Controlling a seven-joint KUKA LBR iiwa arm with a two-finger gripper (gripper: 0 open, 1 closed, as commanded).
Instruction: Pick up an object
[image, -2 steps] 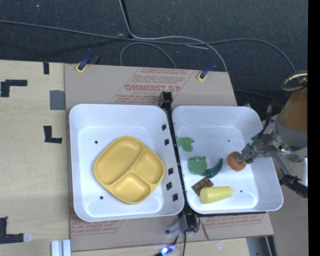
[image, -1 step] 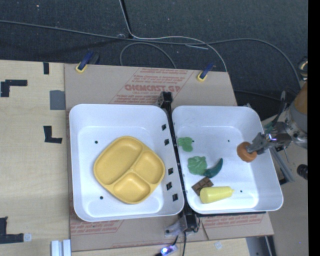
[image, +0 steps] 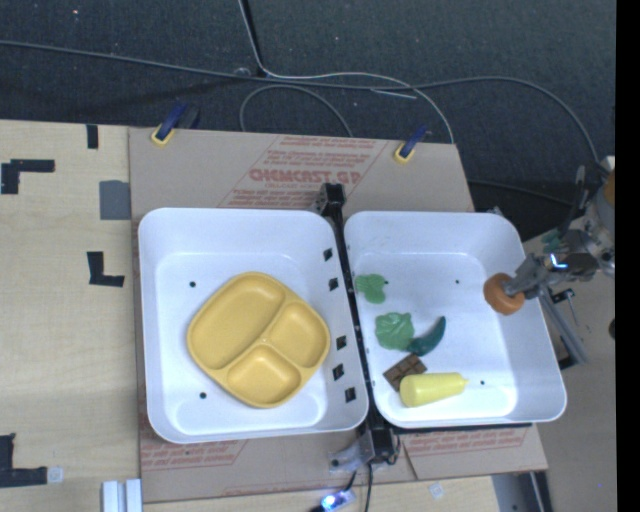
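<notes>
A yellow three-compartment plastic tray (image: 259, 338) lies in the left white bin (image: 160, 240). In the right white bin (image: 500, 232) sit two green leafy pieces (image: 393, 328), a brown block (image: 404, 371) and a yellow cylinder (image: 433, 388). At its right rim, the gripper (image: 520, 283) seems clamped on a small orange ball (image: 502, 293).

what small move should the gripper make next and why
Probably lift a little and carry inward. The gripper sits at the right bin's right rim with an orange object at its tip, though a firm grasp can't be confirmed.
</notes>
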